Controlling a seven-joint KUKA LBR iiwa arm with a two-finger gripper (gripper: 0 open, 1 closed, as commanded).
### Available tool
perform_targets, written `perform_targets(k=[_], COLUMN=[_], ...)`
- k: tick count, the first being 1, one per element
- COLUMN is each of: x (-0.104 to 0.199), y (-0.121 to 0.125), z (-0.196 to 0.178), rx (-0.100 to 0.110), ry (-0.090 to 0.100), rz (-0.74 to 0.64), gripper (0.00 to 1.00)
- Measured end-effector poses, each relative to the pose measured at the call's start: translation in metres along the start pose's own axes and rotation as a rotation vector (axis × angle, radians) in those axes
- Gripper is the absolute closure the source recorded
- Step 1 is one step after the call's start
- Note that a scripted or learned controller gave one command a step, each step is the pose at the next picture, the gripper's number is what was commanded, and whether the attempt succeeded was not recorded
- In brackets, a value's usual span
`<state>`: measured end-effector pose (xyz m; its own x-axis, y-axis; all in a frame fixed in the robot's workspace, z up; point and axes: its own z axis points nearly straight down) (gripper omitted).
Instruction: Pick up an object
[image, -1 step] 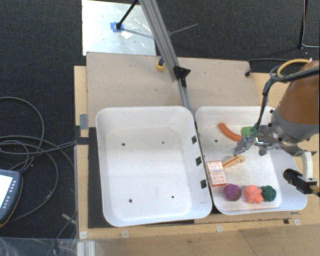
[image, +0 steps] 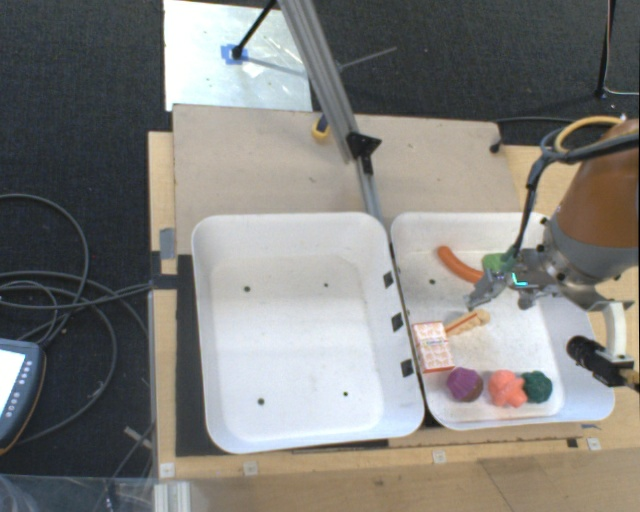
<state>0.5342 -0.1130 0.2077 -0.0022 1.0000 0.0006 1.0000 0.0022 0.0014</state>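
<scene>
The right bin (image: 575, 400) holds several small objects. An orange sausage shape (image: 458, 264) lies near its far side, with a small green piece (image: 494, 264) just to its right. A tan stick (image: 467, 322) lies in the middle and a pink patterned box (image: 432, 346) sits by the left wall. Along the near edge sit a purple lump (image: 463, 384), an orange lump (image: 507, 389) and a dark green lump (image: 537, 385). My gripper (image: 484, 294) hangs low over the bin, between the green piece and the tan stick. I see nothing held in it.
The left bin (image: 215, 240) stands beside the right one, its wall touching near the black clips. A slanted grey pole (image: 335, 90) crosses above the bench at the back. Cables lie on the floor to the left.
</scene>
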Motion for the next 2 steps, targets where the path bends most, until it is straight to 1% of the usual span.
perform_targets(k=[1, 2], x=[-0.005, -0.013], y=[-0.009, -0.013], z=[0.057, 0.115], rx=[0.006, 0.004], ry=[0.000, -0.001], rz=[0.003, 0.004], gripper=[0.00, 0.00])
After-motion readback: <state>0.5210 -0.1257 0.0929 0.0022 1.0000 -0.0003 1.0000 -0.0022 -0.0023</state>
